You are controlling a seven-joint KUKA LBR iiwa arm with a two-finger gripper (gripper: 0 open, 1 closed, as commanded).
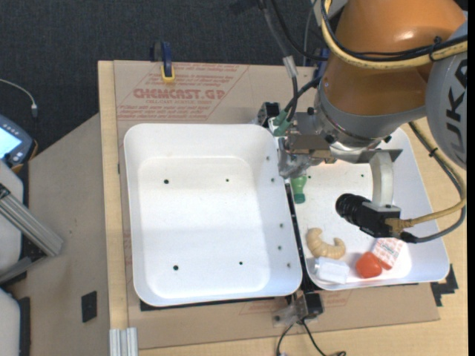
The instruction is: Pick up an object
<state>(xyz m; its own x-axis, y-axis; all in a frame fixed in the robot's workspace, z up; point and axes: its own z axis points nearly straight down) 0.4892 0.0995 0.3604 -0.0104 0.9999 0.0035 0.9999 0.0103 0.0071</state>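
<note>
Dark grey carpet-like floor (74,21) all around, running up to the top edge. At centre, a bench topped with brown cardboard (189,87), printed in faded red letters, one corner cut off at upper left. Blue and yellow clamp (168,61) pinching the far edge of the board. Thin pale cable (22,95) looping over the floor at left. Lit screen of a dark device (13,145) at the left edge, just above a slanted aluminium rail (30,221). Small black square (89,306) on the lower left of the board. Even, soft light, weak shadows.
</note>
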